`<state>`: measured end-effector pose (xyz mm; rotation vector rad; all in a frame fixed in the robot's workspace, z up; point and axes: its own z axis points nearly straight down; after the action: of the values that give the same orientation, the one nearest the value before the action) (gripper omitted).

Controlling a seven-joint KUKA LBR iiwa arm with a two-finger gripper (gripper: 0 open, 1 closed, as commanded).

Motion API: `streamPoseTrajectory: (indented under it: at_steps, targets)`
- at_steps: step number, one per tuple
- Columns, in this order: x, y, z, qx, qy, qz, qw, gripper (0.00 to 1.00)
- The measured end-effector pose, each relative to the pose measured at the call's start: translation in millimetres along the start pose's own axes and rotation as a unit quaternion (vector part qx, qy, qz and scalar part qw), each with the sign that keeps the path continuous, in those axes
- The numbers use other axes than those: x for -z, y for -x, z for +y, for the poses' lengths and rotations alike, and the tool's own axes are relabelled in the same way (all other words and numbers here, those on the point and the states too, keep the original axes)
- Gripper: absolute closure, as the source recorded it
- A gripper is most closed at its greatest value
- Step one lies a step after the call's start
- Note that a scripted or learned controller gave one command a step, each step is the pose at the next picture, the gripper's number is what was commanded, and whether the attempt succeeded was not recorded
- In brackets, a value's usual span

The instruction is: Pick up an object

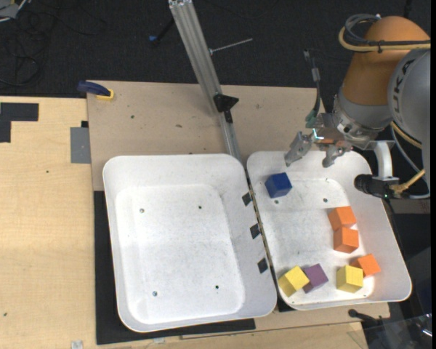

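Hovering over far edge of right bin — gripper with fingers spread, nothing between them; nearest pick, blue cube, lies on bin floor just below — descent, grasp, lift all left to do

Robotics lab: KUKA arm, white bins, loose cables.

Bench: pale wooden bench top.
Mat: flat black mat on the bench, under the left bin.
Left bin: shallow white plastic bin, on the mat.
Right bin: shallow white plastic bin, touching the left bin's right side.
Clamp: blue and yellow clamp, behind the left bin, at the bench's far edge.
Patches: black rectangles and a grey one, left of the left bin.
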<state>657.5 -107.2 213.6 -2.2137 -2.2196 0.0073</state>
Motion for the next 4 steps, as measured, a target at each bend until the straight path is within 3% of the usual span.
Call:
streamPoseTrajectory:
  at_steps: [1,3,4]
  targets:
    - [3,0,1,0.001,0.002,-0.001,1.0,0.0]
    - [-123,-11,-4,0.001,-0.001,0.0,1.0,0.0]
    - [-123,-11,-4,-0.001,0.002,0.0,1.0,0.0]
